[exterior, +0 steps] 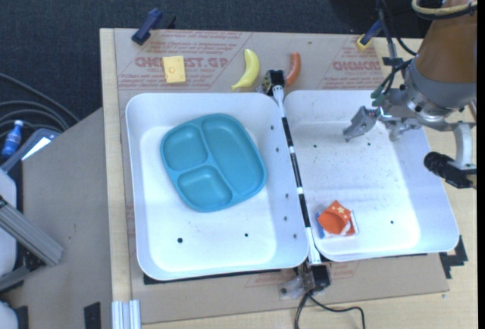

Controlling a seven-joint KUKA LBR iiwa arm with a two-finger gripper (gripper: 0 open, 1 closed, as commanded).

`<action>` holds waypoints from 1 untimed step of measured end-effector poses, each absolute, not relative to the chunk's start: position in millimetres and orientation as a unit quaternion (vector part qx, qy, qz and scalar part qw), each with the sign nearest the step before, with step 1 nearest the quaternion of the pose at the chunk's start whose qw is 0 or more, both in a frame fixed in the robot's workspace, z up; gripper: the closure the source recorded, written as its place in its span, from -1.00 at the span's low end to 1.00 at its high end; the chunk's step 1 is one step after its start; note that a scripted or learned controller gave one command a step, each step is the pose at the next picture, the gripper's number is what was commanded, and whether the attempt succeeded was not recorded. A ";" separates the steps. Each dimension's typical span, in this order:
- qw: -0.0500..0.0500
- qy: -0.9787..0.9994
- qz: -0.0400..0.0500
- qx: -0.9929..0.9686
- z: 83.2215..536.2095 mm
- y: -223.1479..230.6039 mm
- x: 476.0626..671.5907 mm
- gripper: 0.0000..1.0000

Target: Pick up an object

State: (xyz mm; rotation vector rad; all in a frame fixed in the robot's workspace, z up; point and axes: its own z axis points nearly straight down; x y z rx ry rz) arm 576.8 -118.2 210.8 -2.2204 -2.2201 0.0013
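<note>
- Jaws (377, 123) are seen spread wide above the upper part of the right bin (424, 244), with one finger reaching out to the left and the other to the right; nothing is held between them.
- Above them, the grey wrist and the orange band of the arm (447, 47) are seen entering from the right edge of the view.
- A small orange and red packet (336, 220) is found lying on the floor of the right bin, near its lower left corner, well apart from the jaws and below them in the view.
- Between the two bins a dark strip (292, 161) is seen running along their shared edge.
- A blue divided tray (213, 161) with three compartments is laid in the left bin (151, 236), tilted a little, in its upper middle part.
- On the bench (121, 168) behind the bins, a yellow banana (247, 70) and an orange sausage-shaped thing (292, 68) are placed near each other, just beyond the bins' upper rims.
- A small yellow block (174, 70) is seen on the bench further to the left.
- A dark blue clip (147, 26) is seen at the bench's upper left corner.
</note>
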 end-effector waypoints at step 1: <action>0.001 -0.707 0.001 -0.707 94.9 -105.0 525.4 -1.00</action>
